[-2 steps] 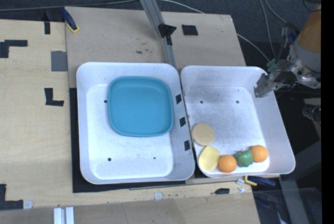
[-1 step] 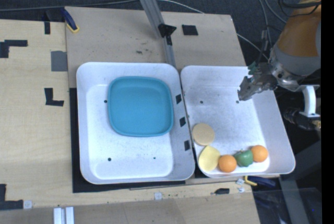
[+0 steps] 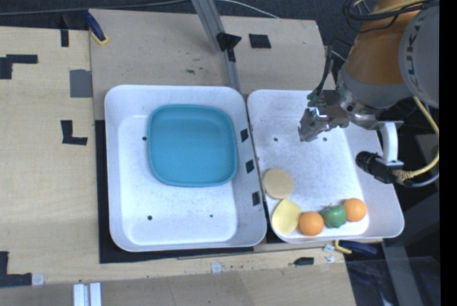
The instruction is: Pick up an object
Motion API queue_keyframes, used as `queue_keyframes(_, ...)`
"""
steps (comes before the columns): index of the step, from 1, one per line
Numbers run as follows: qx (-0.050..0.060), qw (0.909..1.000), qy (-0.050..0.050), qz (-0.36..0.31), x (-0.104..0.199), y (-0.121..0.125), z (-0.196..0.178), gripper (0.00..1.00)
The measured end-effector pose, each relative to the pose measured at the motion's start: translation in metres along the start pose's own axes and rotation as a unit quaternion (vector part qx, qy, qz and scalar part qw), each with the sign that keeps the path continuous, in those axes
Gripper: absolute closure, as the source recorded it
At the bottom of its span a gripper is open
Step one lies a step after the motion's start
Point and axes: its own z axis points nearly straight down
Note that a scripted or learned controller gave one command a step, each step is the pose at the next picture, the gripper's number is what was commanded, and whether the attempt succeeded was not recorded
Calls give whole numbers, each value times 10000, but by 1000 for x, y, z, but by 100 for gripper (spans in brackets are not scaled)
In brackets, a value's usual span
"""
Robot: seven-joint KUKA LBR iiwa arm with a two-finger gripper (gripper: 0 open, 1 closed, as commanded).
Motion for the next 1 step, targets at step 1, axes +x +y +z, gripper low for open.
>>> queue_keyframes(1, -4, 10000, 1, -6, 59, 0, -6, 100)
